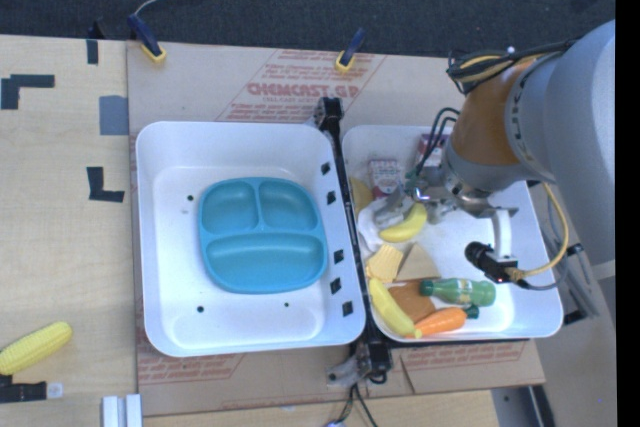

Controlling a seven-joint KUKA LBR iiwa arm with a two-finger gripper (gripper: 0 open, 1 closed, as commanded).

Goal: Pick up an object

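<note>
My gripper [418,200] sits low in the right shallow white bin [540,310], right over a curved yellow toy banana [404,228]. I cannot tell how it stands or whether it has the banana. Nearer the bin's front lie a green plastic bottle [458,291], an orange toy carrot [441,321] and a second yellow banana [391,307]. The left white bin [160,165] holds a blue divided plate [263,234]. A yellow toy corn cob [36,346] lies on the bench.
</note>
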